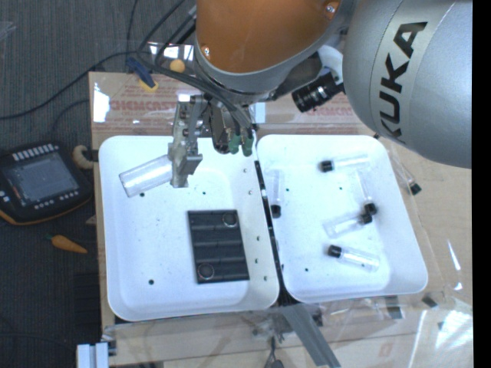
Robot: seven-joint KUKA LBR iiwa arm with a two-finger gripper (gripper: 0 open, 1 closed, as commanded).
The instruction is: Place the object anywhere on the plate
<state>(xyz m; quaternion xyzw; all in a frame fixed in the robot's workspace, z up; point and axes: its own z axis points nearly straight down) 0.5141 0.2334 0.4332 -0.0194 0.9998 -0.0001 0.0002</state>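
Claw (181, 162) hangs over the left bin (123, 282), and we see a clear vial (146, 176) gripped between its fingers (tilted, sticking out leftward). The dark plate (218, 245) lies below it, near but apart. Four more vials (349, 222) lie in the right bin (399, 274).
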